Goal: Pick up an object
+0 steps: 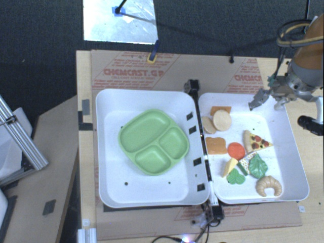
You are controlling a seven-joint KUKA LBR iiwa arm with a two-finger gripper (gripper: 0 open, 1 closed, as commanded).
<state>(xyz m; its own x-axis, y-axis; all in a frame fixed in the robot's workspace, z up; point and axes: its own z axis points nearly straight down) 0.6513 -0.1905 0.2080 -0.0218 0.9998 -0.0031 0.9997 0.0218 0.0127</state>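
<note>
The right bin (pixel 288 135) holds several toy foods: a round cream cracker (pixel 221 120), a toast slice (pixel 216 145), a red tomato slice (pixel 236 150), a pizza wedge (pixel 256 142), a yellow cheese piece (pixel 230 166), a green leaf (pixel 258 166), a small broccoli (pixel 235 177) and a croissant (pixel 269 186). My gripper (pixel 268 101) hangs over the bin's far right corner, above and right of the cracker. Its two fingers stand apart with nothing between them.
The left bin (pixel 109 135) bears a green divided plate (pixel 153 142). A black clamp bar (pixel 200 140) runs between the bins. A shiny sheet (pixel 120 14) lies at the back beyond the cardboard. The arm (pixel 307 59) comes in from the right.
</note>
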